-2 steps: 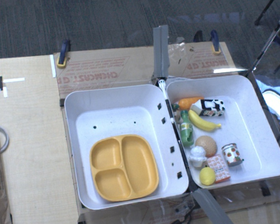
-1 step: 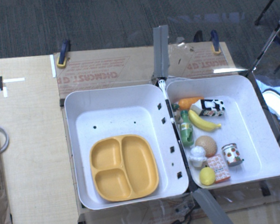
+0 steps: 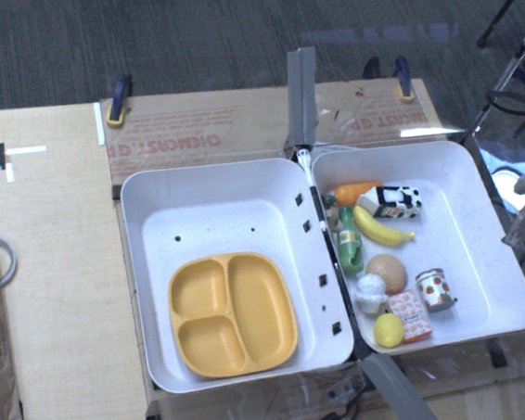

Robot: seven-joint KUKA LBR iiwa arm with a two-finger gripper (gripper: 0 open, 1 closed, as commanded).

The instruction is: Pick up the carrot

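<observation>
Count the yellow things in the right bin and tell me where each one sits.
2. The banana lies slanting near the bin's middle, just below the carrot. The lemon sits at the near edge, beside the small red box. Others may be hidden among the pile.

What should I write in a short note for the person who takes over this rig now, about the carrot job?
Carrot: lying at the far end of the right bin, beside the banana and the black-and-white toy. Nothing is gripping it.
Left bin: holds the yellow divided plate.
Done: nothing yet; the carrot is not picked up.
Left: reach in, grasp the carrot, lift it.
</observation>
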